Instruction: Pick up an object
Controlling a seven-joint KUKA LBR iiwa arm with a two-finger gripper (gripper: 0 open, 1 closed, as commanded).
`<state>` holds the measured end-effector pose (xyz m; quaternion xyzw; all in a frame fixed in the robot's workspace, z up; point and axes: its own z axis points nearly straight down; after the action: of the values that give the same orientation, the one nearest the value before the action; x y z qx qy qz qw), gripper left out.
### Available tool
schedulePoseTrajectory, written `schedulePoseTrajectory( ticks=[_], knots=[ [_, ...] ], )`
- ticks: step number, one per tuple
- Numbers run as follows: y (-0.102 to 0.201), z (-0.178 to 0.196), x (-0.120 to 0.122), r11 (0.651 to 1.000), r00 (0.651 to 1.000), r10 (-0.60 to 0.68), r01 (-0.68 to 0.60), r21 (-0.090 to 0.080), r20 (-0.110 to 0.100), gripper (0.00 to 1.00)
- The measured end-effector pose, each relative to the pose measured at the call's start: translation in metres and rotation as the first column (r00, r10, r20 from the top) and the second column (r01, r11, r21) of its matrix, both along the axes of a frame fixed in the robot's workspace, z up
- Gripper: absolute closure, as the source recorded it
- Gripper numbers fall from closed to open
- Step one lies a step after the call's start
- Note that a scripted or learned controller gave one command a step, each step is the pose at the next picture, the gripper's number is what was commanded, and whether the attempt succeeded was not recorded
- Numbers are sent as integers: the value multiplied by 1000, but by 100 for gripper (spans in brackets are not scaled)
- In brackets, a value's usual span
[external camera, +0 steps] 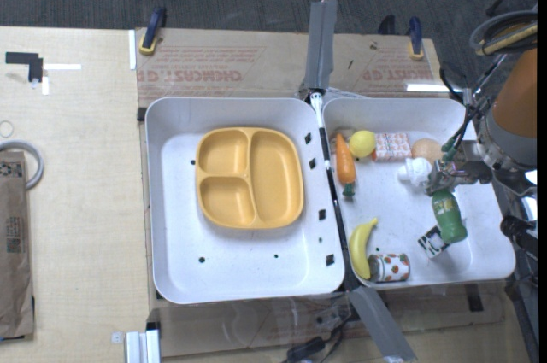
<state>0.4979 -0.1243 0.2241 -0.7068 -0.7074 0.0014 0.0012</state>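
**Approach phase: gripper stationed above the green bottle**

We place the current step at the approach, before any confirmed grasp. The two-finger gripper (pixel 446 176) sits low in the right-hand shallow white bin (pixel 491 272), at the neck end of the green plastic bottle with the black-and-white label (pixel 448 219). The bottle lies on the bin floor, its cap end pointing up toward the gripper. We cannot tell from this view whether the gripper is open or closed, and we see no object held in it.

Other contents of the same bin: a white rounded object (pixel 415 172) just to the left of the gripper, a pale beige egg-shaped item (pixel 425 149) beside it, a yellow lemon (pixel 362 144), an orange carrot (pixel 344 162), a yellow banana (pixel 361 246) and a small printed can (pixel 391 267). The left-hand white bin (pixel 171 267) carries a yellow three-compartment plate (pixel 250 178).

In our judgement the next move calls for:

1. Centring on the bottle neck, clear of the white rounded object
2. Closing firmly, since a round neck may slip
3. Lifting straight up to verify the hold
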Motion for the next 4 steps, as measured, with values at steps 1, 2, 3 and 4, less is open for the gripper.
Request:
schedulePoseTrajectory(
  ticks=[1,2,3,4],
  knots=[
    [-8,-133,20,996,996,-90,90,0,2,0],
    [-11,-78,-21,998,998,70,-70,1,1,0],
    [3,-134,12,947,947,322,-322,1,1,0],
    [2,-125,11,948,948,318,-318,1,1,100]
  ],
)
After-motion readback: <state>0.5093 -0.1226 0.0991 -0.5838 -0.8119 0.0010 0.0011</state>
